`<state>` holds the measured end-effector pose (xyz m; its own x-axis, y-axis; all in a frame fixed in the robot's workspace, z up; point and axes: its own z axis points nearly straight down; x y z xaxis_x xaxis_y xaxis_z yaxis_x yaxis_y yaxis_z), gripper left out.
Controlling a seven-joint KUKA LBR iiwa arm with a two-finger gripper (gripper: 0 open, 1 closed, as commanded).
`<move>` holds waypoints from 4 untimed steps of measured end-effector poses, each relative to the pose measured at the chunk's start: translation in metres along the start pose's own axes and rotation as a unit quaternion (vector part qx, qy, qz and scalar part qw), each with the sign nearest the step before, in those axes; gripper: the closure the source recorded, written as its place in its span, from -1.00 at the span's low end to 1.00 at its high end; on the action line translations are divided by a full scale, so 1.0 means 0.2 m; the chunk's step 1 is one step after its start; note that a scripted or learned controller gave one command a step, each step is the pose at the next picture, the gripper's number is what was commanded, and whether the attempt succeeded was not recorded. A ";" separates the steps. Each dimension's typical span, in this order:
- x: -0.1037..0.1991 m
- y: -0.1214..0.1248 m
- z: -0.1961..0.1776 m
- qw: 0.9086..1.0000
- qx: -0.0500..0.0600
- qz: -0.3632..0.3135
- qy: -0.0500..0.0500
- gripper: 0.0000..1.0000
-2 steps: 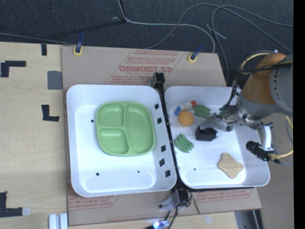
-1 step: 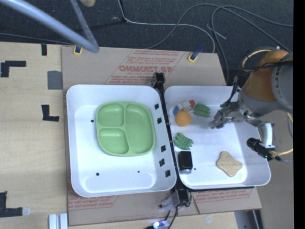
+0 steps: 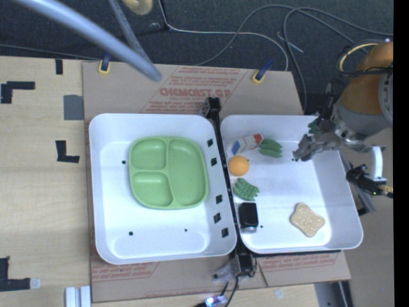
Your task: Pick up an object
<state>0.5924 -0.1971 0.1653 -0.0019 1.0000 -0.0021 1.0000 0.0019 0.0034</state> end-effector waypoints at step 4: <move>0.49 -0.22 -0.44 1.000 0.003 -0.002 0.002 1.00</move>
